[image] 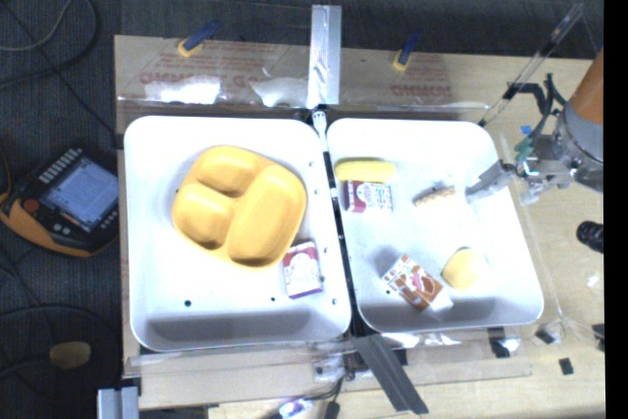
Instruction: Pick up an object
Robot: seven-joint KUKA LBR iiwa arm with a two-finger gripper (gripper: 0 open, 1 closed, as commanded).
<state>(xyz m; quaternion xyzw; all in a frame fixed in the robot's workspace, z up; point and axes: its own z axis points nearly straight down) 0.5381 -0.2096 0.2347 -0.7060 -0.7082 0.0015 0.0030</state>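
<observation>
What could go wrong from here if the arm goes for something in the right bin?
The gripper sits over the right white bin's right rim, so a straight descent could clip the wall. The small tan object nearest it is thin and may slip out. The yellow rounded lump and the red-and-white packet lie close together near the front wall, so grabbing one might nudge the other.

Gripper [488, 182] at right, seemingly tilted leftward.
</observation>
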